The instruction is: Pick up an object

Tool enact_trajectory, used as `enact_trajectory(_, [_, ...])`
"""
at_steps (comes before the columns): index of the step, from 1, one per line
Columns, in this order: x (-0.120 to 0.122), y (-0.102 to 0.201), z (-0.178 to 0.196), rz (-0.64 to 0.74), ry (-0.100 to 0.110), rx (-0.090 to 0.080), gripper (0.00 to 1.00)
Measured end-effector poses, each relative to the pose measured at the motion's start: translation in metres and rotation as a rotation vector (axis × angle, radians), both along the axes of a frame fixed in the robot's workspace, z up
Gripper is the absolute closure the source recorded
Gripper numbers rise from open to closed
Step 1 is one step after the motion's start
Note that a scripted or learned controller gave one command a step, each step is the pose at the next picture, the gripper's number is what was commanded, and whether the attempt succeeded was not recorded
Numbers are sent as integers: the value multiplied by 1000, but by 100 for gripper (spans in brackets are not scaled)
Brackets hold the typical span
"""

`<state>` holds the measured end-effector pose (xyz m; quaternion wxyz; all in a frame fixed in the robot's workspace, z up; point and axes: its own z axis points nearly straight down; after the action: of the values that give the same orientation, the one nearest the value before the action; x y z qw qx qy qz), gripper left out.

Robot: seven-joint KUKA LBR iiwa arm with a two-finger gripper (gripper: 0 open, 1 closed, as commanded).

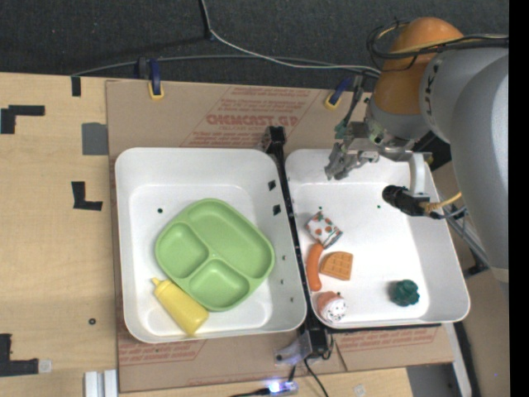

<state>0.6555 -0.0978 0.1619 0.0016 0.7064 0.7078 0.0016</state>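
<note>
Approach step: gripper [340, 165] hangs over the right bin's [430, 259] far-left corner, jaws narrow and holding nothing, while the nearest pickable, the small patterned block [324, 229], sits by the bin's left wall, so next it must shift toward the near edge, open, descend.

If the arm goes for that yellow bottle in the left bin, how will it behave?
The yellow bottle lies on its side, so a push would likely roll it. It looks like smooth plastic, so it may slip. It lies against the green plate and near the bin wall, so approach room seems tight.
</note>
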Motion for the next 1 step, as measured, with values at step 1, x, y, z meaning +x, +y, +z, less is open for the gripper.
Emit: enact_trajectory(1, [-1,10,59,1,-1,0,100])
